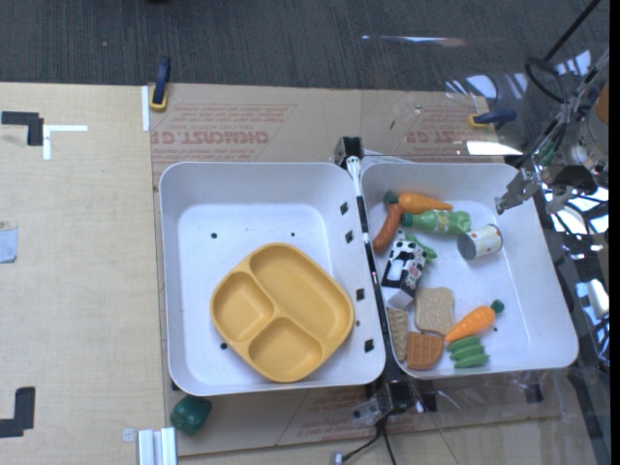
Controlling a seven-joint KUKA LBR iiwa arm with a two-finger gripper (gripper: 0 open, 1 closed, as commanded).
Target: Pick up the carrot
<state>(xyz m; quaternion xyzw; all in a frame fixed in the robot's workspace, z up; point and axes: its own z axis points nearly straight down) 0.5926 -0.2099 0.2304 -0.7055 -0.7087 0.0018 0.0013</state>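
Bins: two white bins side by side on the tabletop, the left bin (184, 260) and the right bin (542, 289), touching along their shared wall.
Left bin: one yellow plate (281, 310) with three compartments, lying toward that bin's near edge.
Carrots: three in the right bin. One carrot (423, 202) lies at the far edge near the shared wall; a second carrot (387, 228) lies slanted just below it, against the shared wall; a third carrot (473, 322) with a green top lies toward the near edge.
Other things in the right bin: one green bottle (439, 223) beside the far carrot, one grey can (480, 242) on its side, one black-and-white carton (405, 263), one slice of bread (435, 309), one waffle (424, 350), one cracker (397, 329), one green bean pod (470, 354).
Outside the bins: one green pepper (191, 413) on the tabletop by the left bin's near left corner.
Pincer: the pincer (511, 196) hangs over the right bin's far right corner, well apart from all three carrots; I cannot tell whether it is spread or pressed together.
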